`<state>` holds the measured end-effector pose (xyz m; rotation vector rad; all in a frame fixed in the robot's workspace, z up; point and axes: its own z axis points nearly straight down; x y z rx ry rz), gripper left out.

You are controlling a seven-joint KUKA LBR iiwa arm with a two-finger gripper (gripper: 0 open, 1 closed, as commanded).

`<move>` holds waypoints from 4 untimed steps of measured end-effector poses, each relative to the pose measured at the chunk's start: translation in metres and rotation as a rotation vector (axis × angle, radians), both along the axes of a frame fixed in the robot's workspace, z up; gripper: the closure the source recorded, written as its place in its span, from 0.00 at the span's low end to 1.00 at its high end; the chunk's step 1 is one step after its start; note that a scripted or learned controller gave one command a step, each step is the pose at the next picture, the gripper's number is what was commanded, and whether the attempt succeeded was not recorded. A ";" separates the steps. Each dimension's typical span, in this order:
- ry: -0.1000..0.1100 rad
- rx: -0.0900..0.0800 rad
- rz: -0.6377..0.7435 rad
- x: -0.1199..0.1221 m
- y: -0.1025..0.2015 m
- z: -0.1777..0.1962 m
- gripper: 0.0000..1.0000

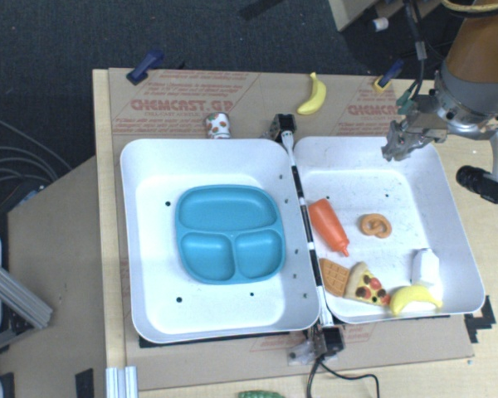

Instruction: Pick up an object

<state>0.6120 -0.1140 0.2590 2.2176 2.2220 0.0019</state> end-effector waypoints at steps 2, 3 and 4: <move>0.000 0.000 -0.001 0.055 0.053 -0.008 1.00; 0.000 0.000 -0.001 0.055 0.081 -0.004 1.00; 0.001 0.000 -0.001 0.055 0.081 -0.004 0.00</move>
